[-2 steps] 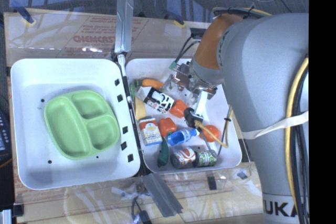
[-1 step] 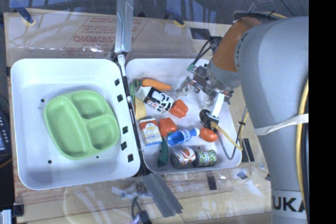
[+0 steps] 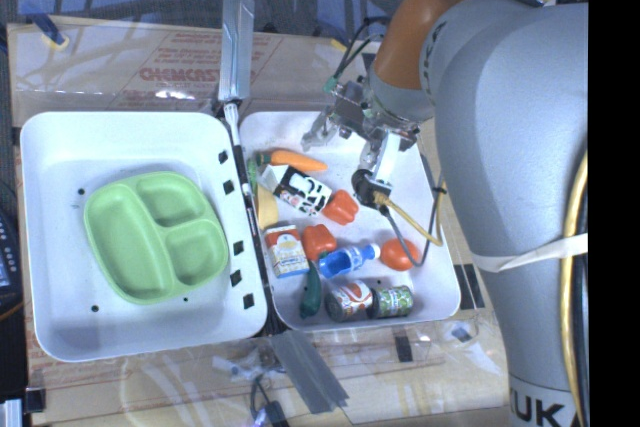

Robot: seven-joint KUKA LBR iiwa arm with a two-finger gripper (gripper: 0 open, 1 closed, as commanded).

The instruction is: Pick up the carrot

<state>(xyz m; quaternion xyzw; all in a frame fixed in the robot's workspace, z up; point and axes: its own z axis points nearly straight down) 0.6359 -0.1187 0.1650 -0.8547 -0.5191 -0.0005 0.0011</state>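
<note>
The carrot (image 3: 297, 159) is a slim orange piece lying near the back left of the right bin (image 3: 440, 300), just above a black-and-white carton (image 3: 303, 191). My gripper (image 3: 343, 155) hangs over the back of that bin, right of the carrot's tip. Its fingers (image 3: 319, 129) are spread open and nothing is between them. The carrot lies free on the bin floor.
Crowding the right bin are an orange pepper (image 3: 342, 207), a red tomato (image 3: 318, 240), a blue bottle (image 3: 348, 261), a small box (image 3: 285, 251), two cans (image 3: 350, 300) and a dark green item (image 3: 311, 293). The left bin (image 3: 50, 155) holds a green divided plate (image 3: 155, 235).
</note>
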